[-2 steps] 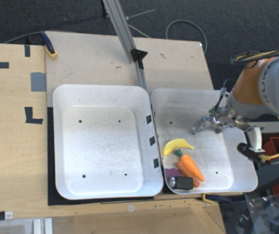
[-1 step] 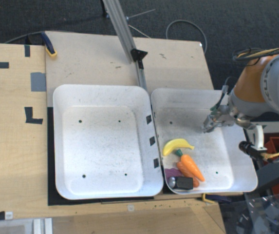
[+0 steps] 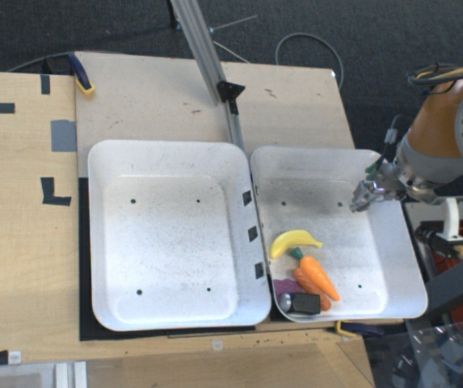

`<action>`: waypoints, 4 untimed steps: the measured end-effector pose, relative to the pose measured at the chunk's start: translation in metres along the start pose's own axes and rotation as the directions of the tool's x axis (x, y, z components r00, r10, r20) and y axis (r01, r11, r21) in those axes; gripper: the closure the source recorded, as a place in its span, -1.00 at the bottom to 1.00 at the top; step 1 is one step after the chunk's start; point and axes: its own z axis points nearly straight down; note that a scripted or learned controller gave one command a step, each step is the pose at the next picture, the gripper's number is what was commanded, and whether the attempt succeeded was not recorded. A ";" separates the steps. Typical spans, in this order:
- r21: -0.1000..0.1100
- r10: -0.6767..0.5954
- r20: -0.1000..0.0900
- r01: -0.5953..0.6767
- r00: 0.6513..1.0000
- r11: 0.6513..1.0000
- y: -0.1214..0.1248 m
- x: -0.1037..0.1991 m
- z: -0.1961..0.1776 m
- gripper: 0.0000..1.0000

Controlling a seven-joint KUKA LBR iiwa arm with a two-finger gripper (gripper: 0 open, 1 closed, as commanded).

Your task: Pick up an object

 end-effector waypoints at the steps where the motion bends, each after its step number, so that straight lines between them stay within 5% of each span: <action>1: -0.002 -0.001 0.000 0.001 1.000 1.000 0.001 0.000 -0.053 1.00; 4: 0.005 -0.006 -0.004 0.006 1.000 1.000 -0.013 0.152 -0.053 1.00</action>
